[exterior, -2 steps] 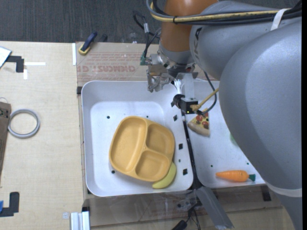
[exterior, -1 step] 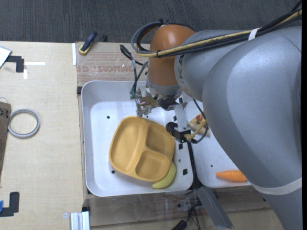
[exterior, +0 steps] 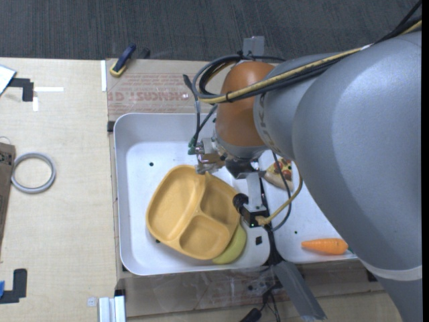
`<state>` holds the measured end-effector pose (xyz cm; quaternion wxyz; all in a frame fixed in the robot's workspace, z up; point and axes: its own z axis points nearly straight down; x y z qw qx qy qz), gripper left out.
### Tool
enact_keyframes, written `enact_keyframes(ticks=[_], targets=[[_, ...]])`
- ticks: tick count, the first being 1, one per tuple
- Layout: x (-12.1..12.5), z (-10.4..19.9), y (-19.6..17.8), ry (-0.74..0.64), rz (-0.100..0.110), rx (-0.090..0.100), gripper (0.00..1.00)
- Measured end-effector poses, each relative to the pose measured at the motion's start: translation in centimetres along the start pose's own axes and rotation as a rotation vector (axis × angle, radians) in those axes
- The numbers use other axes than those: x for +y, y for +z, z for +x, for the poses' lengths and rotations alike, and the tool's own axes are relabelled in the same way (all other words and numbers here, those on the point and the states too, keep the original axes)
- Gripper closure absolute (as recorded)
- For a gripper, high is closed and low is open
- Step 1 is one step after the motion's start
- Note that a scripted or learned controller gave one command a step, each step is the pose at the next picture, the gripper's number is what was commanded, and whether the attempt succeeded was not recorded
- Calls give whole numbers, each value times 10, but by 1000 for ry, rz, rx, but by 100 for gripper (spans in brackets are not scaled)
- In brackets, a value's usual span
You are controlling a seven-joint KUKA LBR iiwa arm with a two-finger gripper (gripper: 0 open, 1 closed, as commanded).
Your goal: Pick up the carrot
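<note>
From above, the big grey arm (exterior: 348, 146) sweeps in from the right, its orange band (exterior: 240, 109) sitting over the far side of the left bin (exterior: 127, 180). The gripper (exterior: 204, 158) hangs low over that bin's far middle, right at the far rim of a yellow divided plate (exterior: 191, 213); whether it is open or closed I cannot tell from here, and nothing shows in its grasp. The plate lies tilted across the bin's near right part, with a yellow-green fruit (exterior: 233, 250) tucked under its near right edge. And the carrot (exterior: 325, 246) — there it is, lying on its side in the right bin (exterior: 295, 243), close to the near rim, well apart from the gripper. A pizza slice toy (exterior: 279, 172) peeks out by the arm. On the tabletop (exterior: 60, 233) to the left rests a roll of tape (exterior: 32, 172).
</note>
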<state>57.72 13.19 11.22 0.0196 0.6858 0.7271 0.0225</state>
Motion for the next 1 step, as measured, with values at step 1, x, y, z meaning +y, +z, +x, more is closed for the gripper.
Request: enact_keyframes(ticks=[1], targets=[[-22,12,-204,175,62,-12,100]])
